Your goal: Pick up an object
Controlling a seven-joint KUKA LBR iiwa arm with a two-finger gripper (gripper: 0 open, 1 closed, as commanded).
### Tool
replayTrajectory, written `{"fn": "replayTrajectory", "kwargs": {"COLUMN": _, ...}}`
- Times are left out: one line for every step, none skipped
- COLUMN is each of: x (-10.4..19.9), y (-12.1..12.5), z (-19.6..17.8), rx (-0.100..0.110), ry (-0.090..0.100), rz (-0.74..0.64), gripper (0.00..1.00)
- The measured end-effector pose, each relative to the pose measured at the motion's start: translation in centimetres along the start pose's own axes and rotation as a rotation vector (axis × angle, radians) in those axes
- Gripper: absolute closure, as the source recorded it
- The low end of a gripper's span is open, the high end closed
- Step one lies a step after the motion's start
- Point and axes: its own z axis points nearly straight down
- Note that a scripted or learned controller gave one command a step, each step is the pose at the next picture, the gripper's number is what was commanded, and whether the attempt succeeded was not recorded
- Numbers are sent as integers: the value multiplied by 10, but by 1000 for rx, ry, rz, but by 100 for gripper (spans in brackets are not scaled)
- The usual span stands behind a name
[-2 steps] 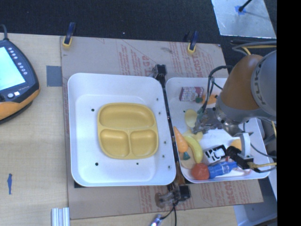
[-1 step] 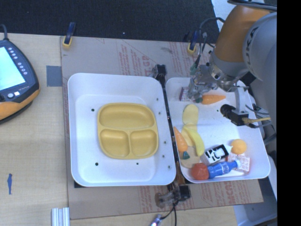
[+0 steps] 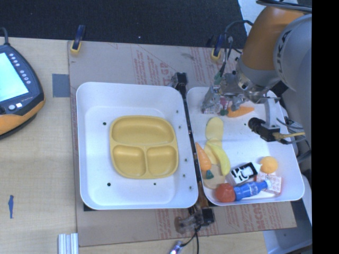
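My gripper point(image 3: 213, 103) is low over the far left corner of the right bin point(image 3: 294, 157). Just to its right lies an orange carrot point(image 3: 241, 110), with a small red and green bit point(image 3: 225, 109) between them. In front of the gripper are a pale yellow-green fruit point(image 3: 214, 128) and a banana point(image 3: 220, 158). I see nothing held in the gripper.
The right bin's near end holds a second carrot point(image 3: 203, 158), a red tomato point(image 3: 224, 192), a blue bottle point(image 3: 250, 189), an orange ball point(image 3: 269, 164), a black and white piece point(image 3: 244, 171) and a pink-white packet point(image 3: 273, 184). A yellow divided plate point(image 3: 143, 145) lies in the left bin point(image 3: 85, 142).
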Motion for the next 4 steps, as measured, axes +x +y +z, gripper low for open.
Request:
{"fn": "replayTrajectory", "kwargs": {"x": -42, "y": -20, "z": 101, "rx": 4, "ry": -1, "rz": 0, "gripper": 0}}
{"fn": "replayTrajectory", "kwargs": {"x": -44, "y": -94, "z": 101, "rx": 3, "ry": -1, "rz": -3, "gripper": 0}}
{"fn": "replayTrajectory", "kwargs": {"x": -54, "y": -29, "z": 69, "rx": 0, "ry": 0, "rz": 2, "gripper": 0}}
{"fn": "replayTrajectory", "kwargs": {"x": -35, "y": -65, "z": 101, "rx": 2, "ry": -1, "rz": -1, "gripper": 0}}
